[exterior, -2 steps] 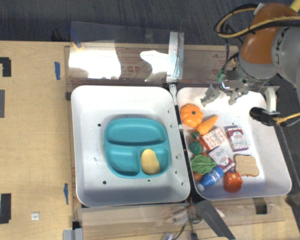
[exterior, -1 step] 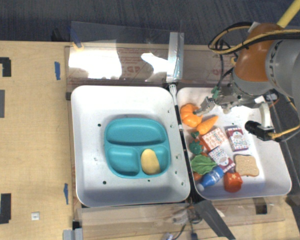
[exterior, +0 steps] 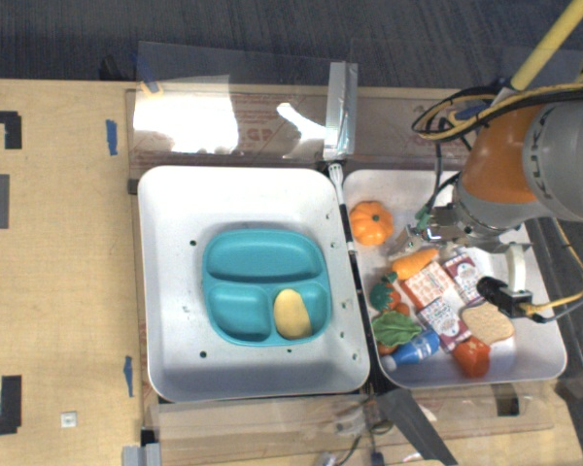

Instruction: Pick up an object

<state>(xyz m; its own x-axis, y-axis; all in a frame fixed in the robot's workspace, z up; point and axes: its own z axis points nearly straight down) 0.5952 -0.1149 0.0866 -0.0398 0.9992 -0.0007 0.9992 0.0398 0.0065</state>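
The right bin (exterior: pixel 544 357) holds a jumble of toy food. There is an orange pumpkin (exterior: pixel 371 222), a carrot (exterior: pixel 413 261), a red-and-white packet (exterior: pixel 435 294), a green leafy piece (exterior: pixel 395 329), a blue bottle (exterior: pixel 415 349), a red fruit (exterior: pixel 472 357) and a slice of bread (exterior: pixel 488 323). My gripper (exterior: pixel 437 229) hangs low over the back of this bin, just right of the pumpkin and above the carrot. The grey wrist with its orange band (exterior: pixel 500 168) covers most of it from above.
The left bin (exterior: pixel 165 289) carries a teal divided tray (exterior: pixel 262 284) with a yellow potato-like object (exterior: pixel 291 314) in its front right compartment. A metal divider (exterior: pixel 340 115) and clear sheet stand behind the bins. Cables (exterior: pixel 466 110) loop near the arm.
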